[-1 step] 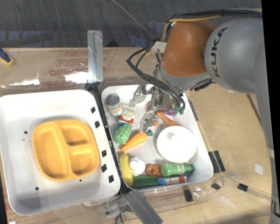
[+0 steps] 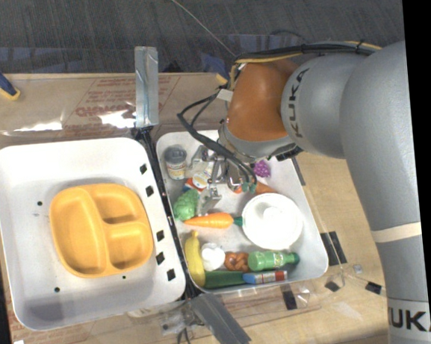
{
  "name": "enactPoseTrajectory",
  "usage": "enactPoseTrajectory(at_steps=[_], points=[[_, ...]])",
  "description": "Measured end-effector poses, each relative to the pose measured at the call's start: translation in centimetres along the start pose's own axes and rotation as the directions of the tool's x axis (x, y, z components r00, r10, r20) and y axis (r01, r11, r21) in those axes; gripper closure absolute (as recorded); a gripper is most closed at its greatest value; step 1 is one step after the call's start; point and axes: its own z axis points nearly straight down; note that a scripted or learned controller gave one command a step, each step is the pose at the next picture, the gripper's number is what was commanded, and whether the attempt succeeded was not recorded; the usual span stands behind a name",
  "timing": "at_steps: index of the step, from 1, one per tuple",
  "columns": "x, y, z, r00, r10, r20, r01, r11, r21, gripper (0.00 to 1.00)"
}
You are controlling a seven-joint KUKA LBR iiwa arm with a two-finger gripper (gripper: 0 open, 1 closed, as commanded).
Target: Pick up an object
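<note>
The jaws (image 2: pixel 217 176) hang low inside the right bin (image 2: pixel 311 234), in its upper part, but from this angle I cannot tell whether they are spread or closed, and nothing is visibly caught between them. No single target is named; judging by position, the likeliest candidates are the green leafy vegetable (image 2: pixel 187 204) just left of and below the metal tips, and the carrot (image 2: pixel 209 222) lying directly beneath that. Further from the carrot, a white bowl (image 2: pixel 271 219) sits to its right, a small can (image 2: pixel 175 163) stands above and to the left near the bin's top corner, a banana (image 2: pixel 194 258) lies below left, and a green bottle (image 2: pixel 272 260) rests below right along the bottom wall. The left bin (image 2: pixel 21 177) carries a yellow divided tray (image 2: pixel 100 228), well apart from the carrot. As I read it, the pick is at its approach: the reach looks done, while the grasp and lift remain.
</note>
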Motion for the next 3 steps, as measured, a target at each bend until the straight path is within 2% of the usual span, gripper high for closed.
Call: enactPoseTrajectory(at_steps=[1, 2, 3], points=[[1.5, 0.4, 0.6, 0.999, 0.041, 0.013, -0.041, 0.999, 0.000, 0.00], [0.4, 0.3, 0.6, 1.000, 0.011, 0.006, -0.011, 1.000, 0.000, 0.00], [-0.2, 0.1, 1.2, 0.973, 0.232, -0.006, -0.232, 0.973, 0.003, 0.00]])
